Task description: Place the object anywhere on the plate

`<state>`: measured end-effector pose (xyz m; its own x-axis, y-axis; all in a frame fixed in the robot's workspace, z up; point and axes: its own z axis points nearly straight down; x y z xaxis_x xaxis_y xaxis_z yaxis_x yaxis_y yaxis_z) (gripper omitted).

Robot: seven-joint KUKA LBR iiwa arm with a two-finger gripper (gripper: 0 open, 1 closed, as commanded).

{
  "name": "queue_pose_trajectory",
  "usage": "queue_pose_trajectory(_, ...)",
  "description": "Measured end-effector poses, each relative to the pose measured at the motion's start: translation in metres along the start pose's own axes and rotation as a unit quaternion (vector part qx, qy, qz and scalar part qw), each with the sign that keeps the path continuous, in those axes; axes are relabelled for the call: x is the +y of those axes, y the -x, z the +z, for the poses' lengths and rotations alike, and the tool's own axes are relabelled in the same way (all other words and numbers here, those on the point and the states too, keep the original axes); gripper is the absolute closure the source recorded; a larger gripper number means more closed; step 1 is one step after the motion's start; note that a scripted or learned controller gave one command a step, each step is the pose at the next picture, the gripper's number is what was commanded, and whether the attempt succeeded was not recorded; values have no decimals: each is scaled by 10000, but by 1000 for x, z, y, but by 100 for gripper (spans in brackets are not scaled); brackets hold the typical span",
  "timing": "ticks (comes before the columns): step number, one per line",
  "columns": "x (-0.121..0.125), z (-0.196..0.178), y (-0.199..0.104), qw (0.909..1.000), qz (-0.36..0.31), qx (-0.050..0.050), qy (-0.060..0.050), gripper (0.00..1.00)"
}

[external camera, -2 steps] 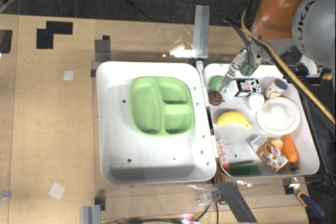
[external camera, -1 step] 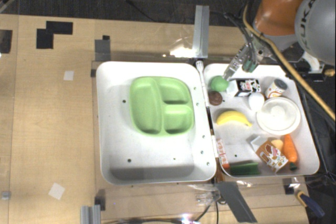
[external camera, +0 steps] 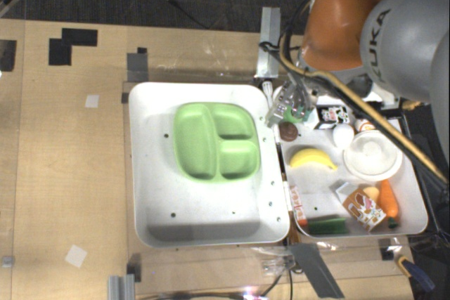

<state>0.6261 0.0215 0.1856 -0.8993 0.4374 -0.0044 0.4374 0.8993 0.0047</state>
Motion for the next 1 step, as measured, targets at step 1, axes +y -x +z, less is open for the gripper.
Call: queue_pose_trajectory(1,-2,0,1,10000,15,-5,-4,0)
